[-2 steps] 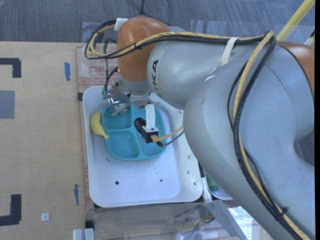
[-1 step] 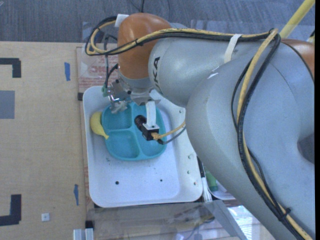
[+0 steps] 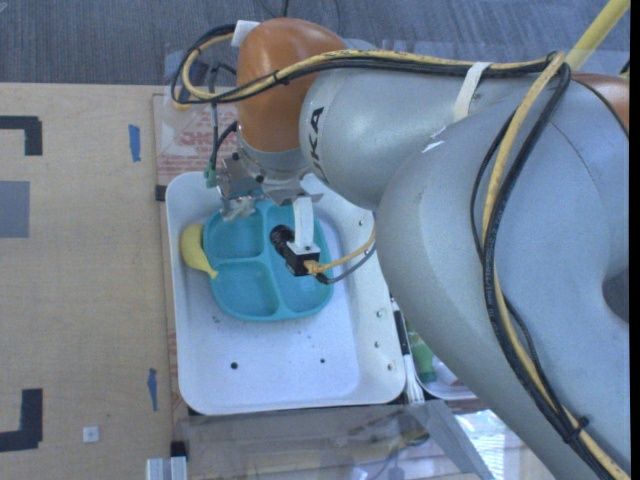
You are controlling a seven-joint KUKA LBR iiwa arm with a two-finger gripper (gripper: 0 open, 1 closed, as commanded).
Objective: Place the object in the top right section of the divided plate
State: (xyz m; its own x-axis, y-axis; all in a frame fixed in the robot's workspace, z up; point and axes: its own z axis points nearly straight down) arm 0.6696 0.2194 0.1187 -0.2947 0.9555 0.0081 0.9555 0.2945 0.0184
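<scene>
- While the grey two-finger gripper [image 3: 240, 206] is poised over the blue plastic divided plate [image 3: 262, 293], its opening cannot be told — nothing is seen held.
- A yellow banana-shaped object [image 3: 194, 251] is seen against the plate's left rim in the shallow white bin [image 3: 290, 373] — placement is judged outstanding.

One blue divided plate [image 3: 262, 278], one yellow banana [image 3: 194, 251], one white bin [image 3: 270, 368] in clear sight.

1. White bin [image 3: 270, 368] on a pale wooden worktop [image 3: 80, 268], two dark specks on its floor.
2. Blue tape strips [image 3: 134, 142] on the worktop, left of the bin.
3. Black corner marks [image 3: 25, 133] near the worktop's left edge.
4. Grey carpet floor [image 3: 100, 18] beyond the worktop.
</scene>
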